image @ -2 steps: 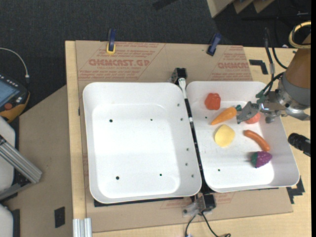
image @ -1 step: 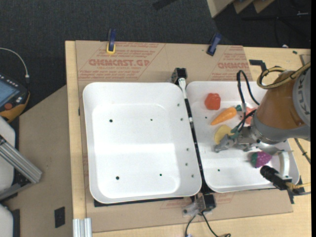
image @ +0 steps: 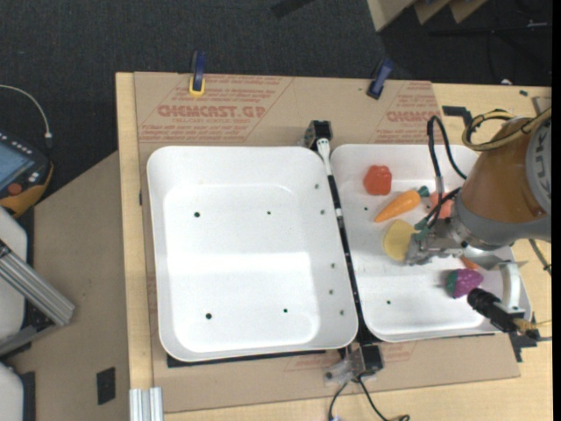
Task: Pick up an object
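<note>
The arm comes in from the right and hangs low over the right-hand bin [image: 386, 318], its gripper [image: 419, 246] set down among a loose cluster of toy food, presumably because that is where the pickable things are gathered. Touching the gripper's tip on the side toward the bins' shared wall lies a pale yellow piece [image: 397, 239], rounded and lemon-like; it looks to be the chosen object, since the tool is lowered right at its edge. Whether the jaws are spread, pressed together or already pinching that piece cannot be told: the wrist and cabling hide the tips. Just beyond the jaws, toward the far rim, an orange carrot [image: 399, 205] lies at a slant, and farther on sits a red pepper-like piece [image: 378, 180], well apart from the tool. On the near side, toward the arm's base, rests a purple piece with a green top [image: 463, 281], perhaps an eggplant. The left-hand bin [image: 175, 235] lies across the divider, away from the jaws. No lift looks done yet; the yellow piece appears to sit on the bin floor.
</note>
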{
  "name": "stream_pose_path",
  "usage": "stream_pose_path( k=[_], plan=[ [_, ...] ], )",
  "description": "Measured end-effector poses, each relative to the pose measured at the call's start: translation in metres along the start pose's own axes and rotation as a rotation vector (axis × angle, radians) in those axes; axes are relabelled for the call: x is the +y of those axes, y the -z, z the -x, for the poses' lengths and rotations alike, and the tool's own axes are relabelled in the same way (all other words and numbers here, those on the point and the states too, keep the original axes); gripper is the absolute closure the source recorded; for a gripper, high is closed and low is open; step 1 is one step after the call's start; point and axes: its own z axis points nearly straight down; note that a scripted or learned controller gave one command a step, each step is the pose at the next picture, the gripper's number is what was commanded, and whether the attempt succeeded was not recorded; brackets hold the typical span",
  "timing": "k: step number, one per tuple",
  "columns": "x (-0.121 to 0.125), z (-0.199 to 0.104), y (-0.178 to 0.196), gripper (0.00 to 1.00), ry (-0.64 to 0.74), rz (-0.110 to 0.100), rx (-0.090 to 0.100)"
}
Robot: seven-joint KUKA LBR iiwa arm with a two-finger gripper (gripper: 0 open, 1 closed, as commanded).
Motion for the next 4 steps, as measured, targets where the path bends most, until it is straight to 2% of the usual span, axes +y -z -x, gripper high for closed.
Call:
stream_pose_path(
  k=[1,2,3,4],
  plan=[
    [0.001,0.0,0.01,1.0,-0.001,0.003,-0.001],
    [-0.041,0.094,-0.011,1.0,-0.007,-0.007,0.001],
    [-0.038,0.028,-0.01,1.0,0.007,-0.006,0.006],
    [-0.038,0.032,0.0,1.0,0.002,-0.003,0.001]
  ],
)
